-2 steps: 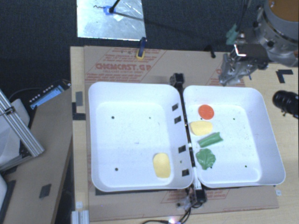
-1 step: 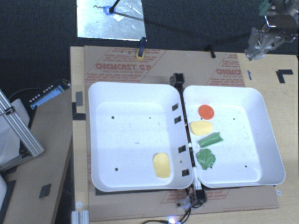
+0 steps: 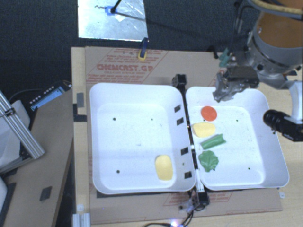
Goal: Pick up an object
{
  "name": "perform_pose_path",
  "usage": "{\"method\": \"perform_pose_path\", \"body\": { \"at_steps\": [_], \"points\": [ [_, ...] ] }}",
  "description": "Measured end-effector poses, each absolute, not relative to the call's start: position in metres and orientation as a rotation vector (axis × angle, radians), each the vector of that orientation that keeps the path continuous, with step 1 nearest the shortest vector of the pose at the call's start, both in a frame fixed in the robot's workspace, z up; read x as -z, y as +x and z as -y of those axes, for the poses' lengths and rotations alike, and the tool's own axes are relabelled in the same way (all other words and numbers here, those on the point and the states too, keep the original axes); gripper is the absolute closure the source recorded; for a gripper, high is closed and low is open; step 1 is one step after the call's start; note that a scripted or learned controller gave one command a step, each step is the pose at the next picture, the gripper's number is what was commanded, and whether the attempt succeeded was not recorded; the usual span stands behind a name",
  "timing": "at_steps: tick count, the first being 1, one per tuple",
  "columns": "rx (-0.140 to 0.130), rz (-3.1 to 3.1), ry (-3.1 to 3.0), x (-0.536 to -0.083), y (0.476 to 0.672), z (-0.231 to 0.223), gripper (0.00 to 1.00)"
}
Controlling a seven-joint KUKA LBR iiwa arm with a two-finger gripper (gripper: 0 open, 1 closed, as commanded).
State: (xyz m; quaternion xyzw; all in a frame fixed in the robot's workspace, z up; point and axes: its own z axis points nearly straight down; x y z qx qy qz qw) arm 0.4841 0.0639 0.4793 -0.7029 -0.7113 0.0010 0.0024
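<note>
Four items fill the right bin (image 3: 265, 126), one yellow piece (image 3: 164, 167) the left bin (image 3: 123, 98); gripper (image 3: 222, 94) grip unclear.

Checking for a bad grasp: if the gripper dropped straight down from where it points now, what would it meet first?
Likely the bare floor of the right bin, near its back wall; the gripper sits above the orange round piece, though depth is unclear.

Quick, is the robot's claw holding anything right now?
Gripper: above the back of the right bin, nothing seen between its fingers; open or shut cannot be told.
</note>
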Motion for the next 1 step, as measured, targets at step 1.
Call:
{"method": "perform_pose_path", "body": {
  "at_steps": [1],
  "points": [
    [0.013, 2.234, -2.214, -0.5380, 0.5004, -0.1143, 1.00]
  ]
}}
